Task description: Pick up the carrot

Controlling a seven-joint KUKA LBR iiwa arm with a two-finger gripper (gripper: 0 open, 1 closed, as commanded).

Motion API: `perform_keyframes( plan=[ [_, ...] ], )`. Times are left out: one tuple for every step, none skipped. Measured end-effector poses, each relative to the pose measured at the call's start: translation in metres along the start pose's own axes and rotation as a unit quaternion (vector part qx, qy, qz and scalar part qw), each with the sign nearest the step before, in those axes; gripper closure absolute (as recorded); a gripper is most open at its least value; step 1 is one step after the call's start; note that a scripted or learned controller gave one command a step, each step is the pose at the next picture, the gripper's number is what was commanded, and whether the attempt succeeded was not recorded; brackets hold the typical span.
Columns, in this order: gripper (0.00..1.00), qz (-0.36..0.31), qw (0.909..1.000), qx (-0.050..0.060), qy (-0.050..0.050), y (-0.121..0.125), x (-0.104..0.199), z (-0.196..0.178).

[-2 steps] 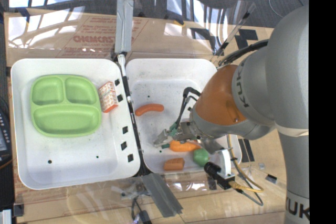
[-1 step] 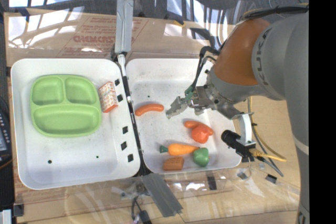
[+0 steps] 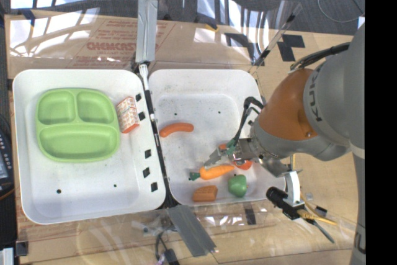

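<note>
Bench top brown, cardboard-like, dark carpet beyond it at the top of the view; two shallow white bins sit side by side on it. Left bin (image 3: pixel 25 152): a green divided plate (image 3: pixel 77 124) lies flat in its upper left part, three compartments, and a small printed package (image 3: pixel 128 113) sits just beside the plate's right edge, close to the wall shared with the other bin. Right bin (image 3: pixel 205 84): an orange-red sausage (image 3: pixel 177 129) lies alone near the left-centre of the floor. Lower down, the carrot (image 3: pixel 216 172) lies on its side, roughly level, green top pointing left, orange body running right toward the gripper. Below the carrot, a brown, bread-like piece (image 3: pixel 205 193) near the front wall, and just to its right a green pepper-like item (image 3: pixel 237 185). A small red object (image 3: pixel 243 164) shows at the carrot's right end, partly hidden by the tool. Arm enters from the right, grey body with the orange band bulking over the right bin's right rim, wrist angled down and leftward. Gripper (image 3: pixel 227 153) sits low in the bin right at the carrot's right end; too small and cluttered to tell whether it is open or closed, or whether it has hold of the carrot.
</note>
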State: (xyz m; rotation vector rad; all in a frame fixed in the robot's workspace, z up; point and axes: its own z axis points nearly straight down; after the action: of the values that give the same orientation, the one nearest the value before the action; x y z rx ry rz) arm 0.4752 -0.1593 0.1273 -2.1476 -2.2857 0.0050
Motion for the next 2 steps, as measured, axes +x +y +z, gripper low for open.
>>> perform_keyframes(
  plan=[
    [0.0, 0.016, 0.9999, -0.002, 0.0, 0.002, -0.005, 0.036],
    [0.0, -0.067, 0.9977, -0.003, -0.001, 0.021, -0.027, 0.035]
  ],
)
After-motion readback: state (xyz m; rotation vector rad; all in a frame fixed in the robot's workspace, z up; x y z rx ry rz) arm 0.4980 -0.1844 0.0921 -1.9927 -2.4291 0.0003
